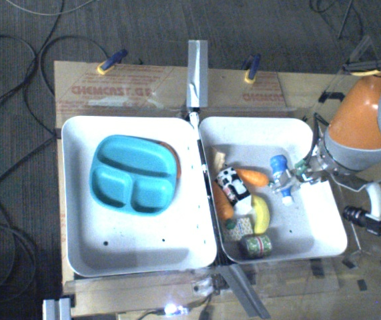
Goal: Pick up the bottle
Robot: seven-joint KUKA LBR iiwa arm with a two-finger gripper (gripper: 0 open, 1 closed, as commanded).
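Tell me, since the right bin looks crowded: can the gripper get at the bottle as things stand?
Probably yes. The gripper is already right beside the bottle on its right side, and the carrot and banana lie to its left and lower left, apart from that side. Whether it has a grip is unclear.

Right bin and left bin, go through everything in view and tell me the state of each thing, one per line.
Bottle: lying in the right bin, blue cap away from the arm, gripper at it.
Banana: lying flat.
Carrot: lying flat.
Can: on its side.
Cow toy: lying among the pile.
Blue tray: right side up in the left bin.
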